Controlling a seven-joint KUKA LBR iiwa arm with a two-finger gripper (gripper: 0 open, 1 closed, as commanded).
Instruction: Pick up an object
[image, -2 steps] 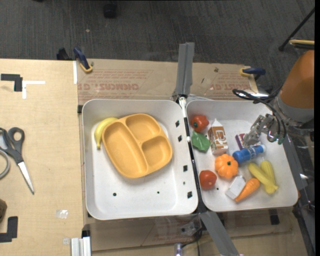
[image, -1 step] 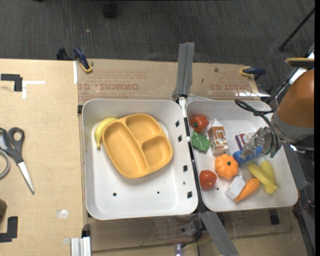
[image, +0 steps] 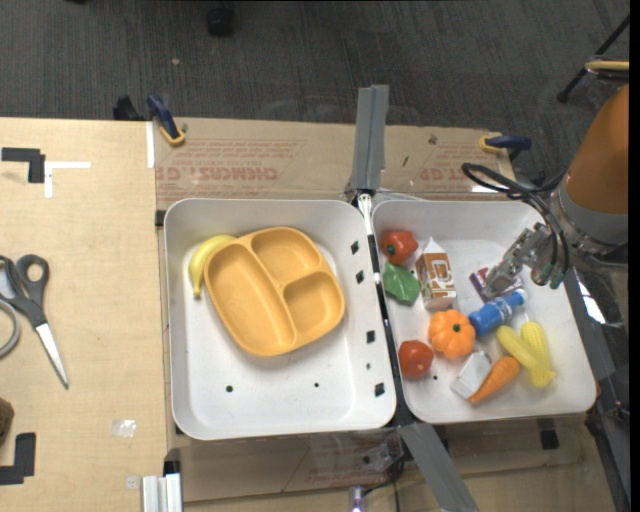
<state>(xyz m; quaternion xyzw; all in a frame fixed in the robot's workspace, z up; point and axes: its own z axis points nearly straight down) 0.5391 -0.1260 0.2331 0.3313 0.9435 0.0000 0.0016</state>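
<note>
The right bin (image: 560, 400) holds several toy foods: a red tomato (image: 399, 245), a green pepper (image: 401, 285), a small milk carton (image: 435, 278), an orange pumpkin (image: 451, 333), a second red fruit (image: 415, 358), a blue bottle (image: 497, 313), yellow corn (image: 528, 350), a carrot (image: 496, 378) and a purple packet (image: 488, 284). My gripper (image: 515, 265) reaches in from the right and hangs low over the purple packet, just above the blue bottle. Its tips blur into the packet, and nothing is seen lifted.
The left bin (image: 200, 400) carries a yellow divided plate (image: 275, 290) with a banana (image: 205, 260) at its left rim. Scissors (image: 35, 310) lie on the wooden bench at far left. Blue clamps (image: 165, 120) hold the cardboard behind the bins.
</note>
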